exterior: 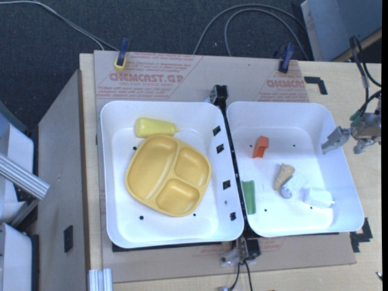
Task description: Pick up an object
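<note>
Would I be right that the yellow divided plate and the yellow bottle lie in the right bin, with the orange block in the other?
Not quite: the camera view shows the yellow divided plate and the yellow bottle in the left bin; the orange block lies in the other, the right bin.

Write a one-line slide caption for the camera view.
End effector at the right bin's edge; inside, an orange block and green stick; the left bin holds a yellow divided plate.

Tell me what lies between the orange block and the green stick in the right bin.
In the camera view, bare white bin floor separates the orange block from the green stick; the ice cream cone sits off to the right.
</note>
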Controlling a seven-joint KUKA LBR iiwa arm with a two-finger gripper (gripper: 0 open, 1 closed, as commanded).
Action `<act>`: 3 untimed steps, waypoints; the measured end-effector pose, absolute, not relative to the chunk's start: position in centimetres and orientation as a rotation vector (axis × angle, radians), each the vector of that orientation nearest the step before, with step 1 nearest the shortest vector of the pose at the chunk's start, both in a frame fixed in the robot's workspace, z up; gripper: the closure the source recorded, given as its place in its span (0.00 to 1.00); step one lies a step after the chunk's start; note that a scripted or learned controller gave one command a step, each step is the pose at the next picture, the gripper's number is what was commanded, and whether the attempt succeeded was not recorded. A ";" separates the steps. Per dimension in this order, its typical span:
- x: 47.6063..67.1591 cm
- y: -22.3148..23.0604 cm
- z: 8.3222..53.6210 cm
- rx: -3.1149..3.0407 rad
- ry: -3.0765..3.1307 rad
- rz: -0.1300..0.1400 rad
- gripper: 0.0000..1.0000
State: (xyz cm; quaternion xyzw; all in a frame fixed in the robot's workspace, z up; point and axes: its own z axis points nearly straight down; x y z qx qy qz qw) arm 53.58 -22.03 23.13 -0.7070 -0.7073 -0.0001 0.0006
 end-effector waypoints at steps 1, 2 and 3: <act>53.7 -22.0 24.3 -2.220 -2.225 -0.003 1.00; 48.2 -14.3 42.1 -2.224 -2.241 -0.022 1.00; 51.9 -21.1 40.1 -2.230 -2.221 0.001 1.00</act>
